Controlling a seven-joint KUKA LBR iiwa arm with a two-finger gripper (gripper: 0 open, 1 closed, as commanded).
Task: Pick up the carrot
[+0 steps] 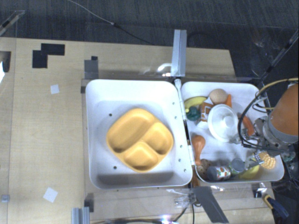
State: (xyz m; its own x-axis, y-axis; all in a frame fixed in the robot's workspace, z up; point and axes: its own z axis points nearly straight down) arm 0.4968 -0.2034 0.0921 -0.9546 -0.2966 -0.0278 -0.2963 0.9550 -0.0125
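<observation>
We take the carrot (198,148) to be the orange tapered piece lying in the right bin (233,85), close to its left wall, with the thick end far and the thin end near. It looks like a light, stiff toy with a smooth skin, so it may slip. We would hold it across the thick part, where the grip is surest. A can (219,173) lies just near of its tip and a white cup (222,122) stands to its right. The gripper (261,153) hangs at the bin's right side, well apart from the carrot. We cannot tell whether it is apart or together.
</observation>
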